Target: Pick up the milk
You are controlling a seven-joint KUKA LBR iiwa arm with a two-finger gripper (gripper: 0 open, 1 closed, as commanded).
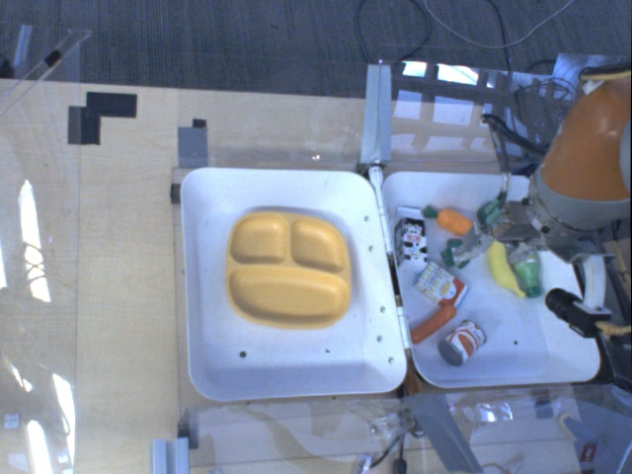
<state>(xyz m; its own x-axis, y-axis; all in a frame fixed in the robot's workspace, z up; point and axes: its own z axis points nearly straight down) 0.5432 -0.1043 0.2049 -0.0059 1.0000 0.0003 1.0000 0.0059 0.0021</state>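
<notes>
can (462, 342): lying at right bin's (553, 368) near edge
carrot (434, 322): touching can
milk (411, 240): by left wall, apart
tool (491, 227): over banana (505, 270), grip state unclear

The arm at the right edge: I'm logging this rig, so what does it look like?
The arm is bulky and rounded, with a wide orange band above a grey wrist section. Below that sits darker hardware with a white piece and a black part jutting out. Its fingers can't be made out clearly.
</notes>
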